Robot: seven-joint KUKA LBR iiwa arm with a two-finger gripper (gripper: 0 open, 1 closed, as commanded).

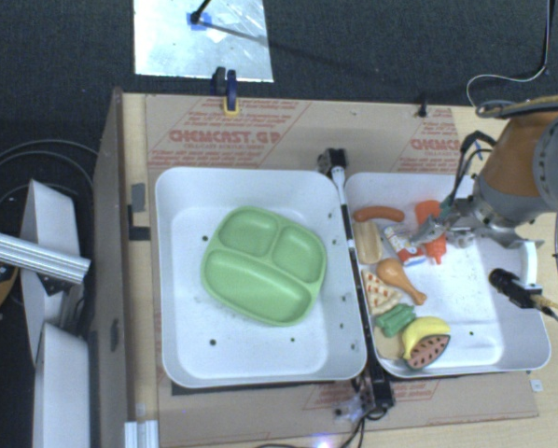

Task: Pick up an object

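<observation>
The right bin (517, 339) holds several toy foods along its left side. Among them are a red sausage (379, 215), a tan bun (368, 242), a chicken drumstick (400, 281), a pizza slice (382, 298), a green pickle (397, 318) and a banana with a watermelon slice (425, 340). My gripper (432, 232) is low in the back of this bin, over a small orange-red piece (431, 247) and beside an orange piece (427, 210). The gripper body hides how it meets them.
The left bin (181, 203) holds a green divided plate (264, 264). A black part (512, 288) sticks over the right bin's right side. The grey arm with its orange band (531, 161) comes in from the right. Cardboard surrounds the bins.
</observation>
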